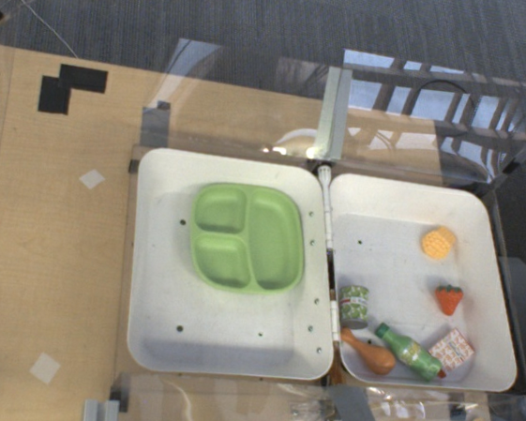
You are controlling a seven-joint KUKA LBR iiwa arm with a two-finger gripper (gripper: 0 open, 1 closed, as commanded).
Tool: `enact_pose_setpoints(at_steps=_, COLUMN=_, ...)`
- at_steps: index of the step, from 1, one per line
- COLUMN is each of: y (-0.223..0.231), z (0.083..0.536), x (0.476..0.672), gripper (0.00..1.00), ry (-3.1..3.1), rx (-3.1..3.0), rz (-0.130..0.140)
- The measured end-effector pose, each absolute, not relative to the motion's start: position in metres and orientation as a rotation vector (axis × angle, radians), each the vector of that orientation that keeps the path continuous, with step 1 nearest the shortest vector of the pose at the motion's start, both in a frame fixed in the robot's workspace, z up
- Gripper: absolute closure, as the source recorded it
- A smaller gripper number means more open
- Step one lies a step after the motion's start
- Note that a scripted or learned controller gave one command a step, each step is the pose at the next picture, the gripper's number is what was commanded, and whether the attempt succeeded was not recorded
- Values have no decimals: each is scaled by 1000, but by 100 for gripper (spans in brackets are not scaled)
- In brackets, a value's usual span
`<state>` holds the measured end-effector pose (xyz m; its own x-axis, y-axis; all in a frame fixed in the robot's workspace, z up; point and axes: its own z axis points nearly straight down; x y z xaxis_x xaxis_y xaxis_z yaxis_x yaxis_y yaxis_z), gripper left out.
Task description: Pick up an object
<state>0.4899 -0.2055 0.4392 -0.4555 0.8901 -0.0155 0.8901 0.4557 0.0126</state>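
**In the right-hand bin: a crowded corner and the risk of a poor grasp**

On the side from which the arm reaches in lies the right bin (392, 238), and it holds every small candidate for the pick. Whether the jaws are open or closed cannot be told, so places are given here by that approach side.

Closest to that side sit a pink-and-white packet (452, 350), a red strawberry-like toy (449, 299) and a round yellow piece (439, 243). The last two lie well apart from each other and from the rest. Farther in, a green bottle (409, 353) lies on its side, touching or nearly touching the packet at one end and a brown drumstick-shaped toy (369, 353) at the other. A small green can (354, 303) stands just beside the dividing wall.

Beyond that wall, the left bin (157, 315) holds a single green divided plate (246, 238), lying flat near its middle with its three compartments bare.

The likely hazards:
- In the bottle, drumstick and packet cluster, jaws closing on one item may nudge or pinch a neighbour.
- The bottle would probably roll away from a glancing contact.
- The can leaves little room on its wall side.
- The plate offers only a thin rim.

The isolated yellow piece or strawberry looks the safer target.
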Motion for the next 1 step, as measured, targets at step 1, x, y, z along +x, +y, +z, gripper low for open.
enact_pose_setpoints(at_steps=1, y=-204, z=212, x=517, gripper=100, ry=2719, rx=1592, rz=-3)
